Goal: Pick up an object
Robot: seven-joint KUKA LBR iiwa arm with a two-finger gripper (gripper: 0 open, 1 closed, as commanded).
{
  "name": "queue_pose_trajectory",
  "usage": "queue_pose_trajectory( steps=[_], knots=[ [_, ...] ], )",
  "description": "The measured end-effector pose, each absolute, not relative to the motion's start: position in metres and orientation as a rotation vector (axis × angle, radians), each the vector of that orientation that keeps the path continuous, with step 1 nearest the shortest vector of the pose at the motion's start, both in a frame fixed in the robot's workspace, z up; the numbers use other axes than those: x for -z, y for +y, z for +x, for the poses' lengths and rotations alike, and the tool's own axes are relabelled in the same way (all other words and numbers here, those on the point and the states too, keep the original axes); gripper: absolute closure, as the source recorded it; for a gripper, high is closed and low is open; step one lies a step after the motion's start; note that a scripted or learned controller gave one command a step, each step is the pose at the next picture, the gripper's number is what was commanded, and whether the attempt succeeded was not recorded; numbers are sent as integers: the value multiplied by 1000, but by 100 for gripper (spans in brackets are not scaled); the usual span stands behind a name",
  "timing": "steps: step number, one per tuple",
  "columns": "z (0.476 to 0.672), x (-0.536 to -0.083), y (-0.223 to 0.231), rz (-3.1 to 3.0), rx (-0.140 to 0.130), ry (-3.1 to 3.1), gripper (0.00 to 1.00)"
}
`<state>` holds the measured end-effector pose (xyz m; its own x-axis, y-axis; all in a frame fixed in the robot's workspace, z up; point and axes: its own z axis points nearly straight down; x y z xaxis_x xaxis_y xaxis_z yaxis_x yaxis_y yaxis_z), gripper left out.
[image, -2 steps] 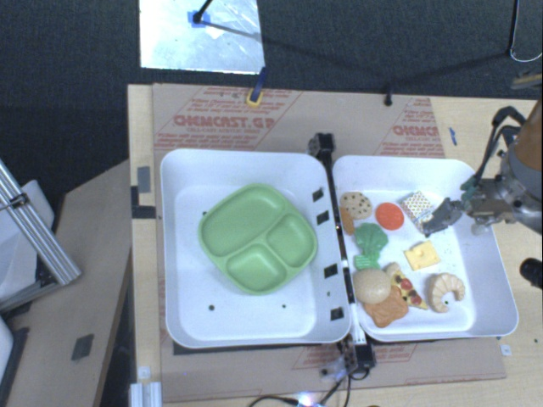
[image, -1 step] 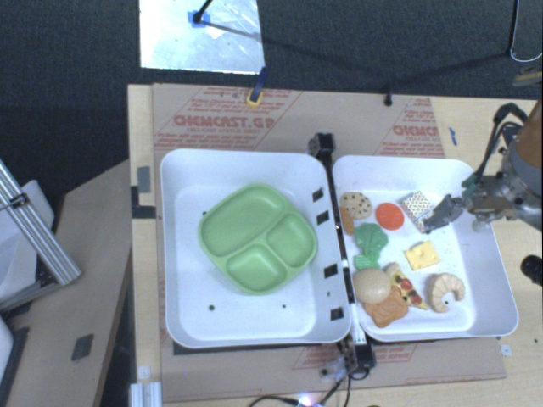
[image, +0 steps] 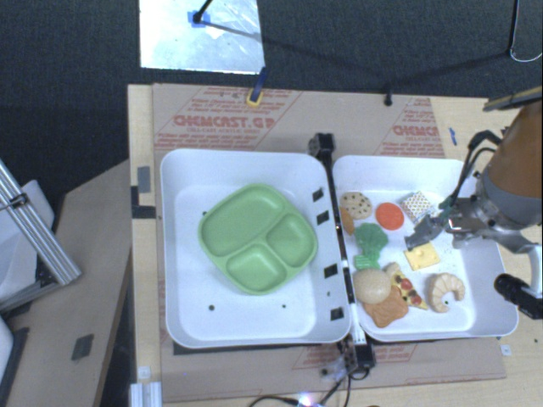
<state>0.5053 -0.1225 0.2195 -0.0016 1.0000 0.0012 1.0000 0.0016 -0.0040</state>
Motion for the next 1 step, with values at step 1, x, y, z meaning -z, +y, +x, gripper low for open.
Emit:
queue_pose_trajectory(
  steps=[1],
  knots=[
    [506, -171, -112, -2217, -2, -2220, 0]
  ],
)
